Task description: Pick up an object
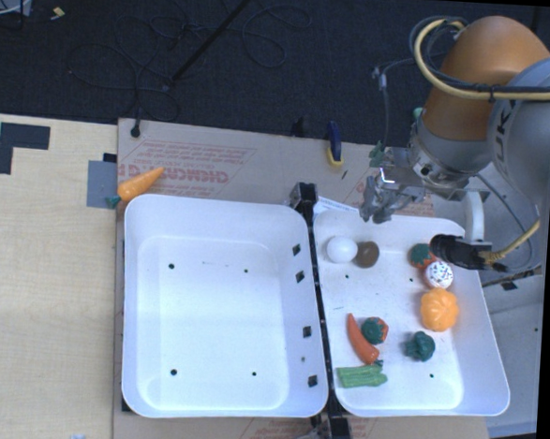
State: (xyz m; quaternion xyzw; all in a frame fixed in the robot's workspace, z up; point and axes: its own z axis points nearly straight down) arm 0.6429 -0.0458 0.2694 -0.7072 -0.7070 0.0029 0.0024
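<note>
The gripper hangs at twelve o'clock over the right bin, above the white egg. I cannot tell its pinch.

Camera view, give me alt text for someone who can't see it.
The arm's end effector hangs over the far edge of the right bin, above a white ball and brown ball. An orange carrot lies outside the left bin.
</note>
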